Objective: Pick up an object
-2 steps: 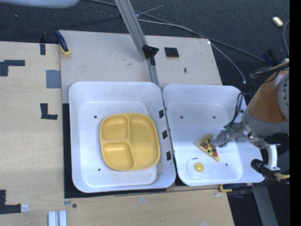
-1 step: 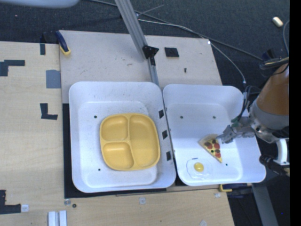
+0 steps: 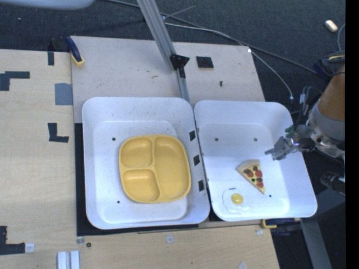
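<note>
Camera view, from above at a slant: two shallow white bins sit side by side on a pale wooden tabletop (image 3: 33,167). The left bin (image 3: 101,116) contains a yellow divided plate (image 3: 154,168) with three compartments, lying flat near the middle of the bin floor. The right bin (image 3: 235,119) contains two small items toward its near edge: a toy pizza slice (image 3: 253,175), triangular, with red and dark toppings and its point directed toward the bin's near right corner, and a toy fried egg (image 3: 236,199), white with a yellow yolk, lying just beside the slice on the near left side. The two toys are close but appear apart.

The arm enters from the right, its orange band (image 3: 335,97) visible at the frame edge above the grey wrist. The gripper (image 3: 279,152) sits over the right rim area of the right bin, above and to the right of the pizza slice and clear of it; nothing is visible between its fingers, and whether they are spread or closed cannot be told at this scale.

A slanted metal rail (image 3: 160,29) crosses the tabletop behind the bins, and thin cables (image 3: 269,60) trail over the dark floor beyond
</note>
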Controlling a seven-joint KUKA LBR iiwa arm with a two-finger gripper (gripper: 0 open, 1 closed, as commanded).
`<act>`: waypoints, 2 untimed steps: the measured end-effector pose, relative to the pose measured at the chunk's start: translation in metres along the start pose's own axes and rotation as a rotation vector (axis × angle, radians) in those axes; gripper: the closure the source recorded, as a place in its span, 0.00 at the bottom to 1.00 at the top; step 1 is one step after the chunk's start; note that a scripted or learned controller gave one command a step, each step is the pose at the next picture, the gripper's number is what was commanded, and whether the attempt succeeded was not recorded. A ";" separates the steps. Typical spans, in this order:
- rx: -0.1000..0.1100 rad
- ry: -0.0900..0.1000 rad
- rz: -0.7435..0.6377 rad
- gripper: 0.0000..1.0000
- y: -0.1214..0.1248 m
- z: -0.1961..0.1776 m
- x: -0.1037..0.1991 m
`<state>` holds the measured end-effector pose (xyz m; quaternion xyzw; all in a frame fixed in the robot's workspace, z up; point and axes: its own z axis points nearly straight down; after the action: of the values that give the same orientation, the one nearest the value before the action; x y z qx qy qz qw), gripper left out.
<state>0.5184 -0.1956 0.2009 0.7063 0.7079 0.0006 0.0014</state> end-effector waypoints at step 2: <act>0.005 0.002 -0.003 1.00 0.005 -0.031 0.050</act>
<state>0.5235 -0.1451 0.2315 0.7054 0.7088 -0.0005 -0.0009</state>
